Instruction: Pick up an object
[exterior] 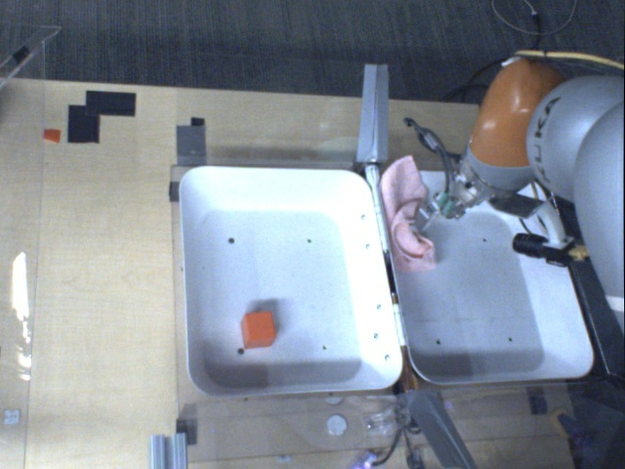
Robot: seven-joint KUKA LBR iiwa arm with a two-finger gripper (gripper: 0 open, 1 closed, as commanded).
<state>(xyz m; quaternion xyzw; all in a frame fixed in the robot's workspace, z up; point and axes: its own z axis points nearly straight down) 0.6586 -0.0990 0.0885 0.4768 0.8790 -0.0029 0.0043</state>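
Gripper (pixel 427 215): low in the right bin (pixel 508 355), at its far left corner, fingertips pressed into a pink cloth (pixel 404 213); whether the fingers are apart or clamped on the fabric cannot be told. Pink cloth: crumpled, draped against the right bin's left wall, its upper part rising to the rim beside the divider between the bins. Arm (pixel 557 125): grey with orange band, entering from the right. Left bin (pixel 283 379): one orange block (pixel 259 329), near the front left, well apart from the gripper.

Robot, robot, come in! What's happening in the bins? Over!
Gripper touching crumpled pink cloth, right bin's left wall. Small orange block alone, left bin. Nothing blocking.
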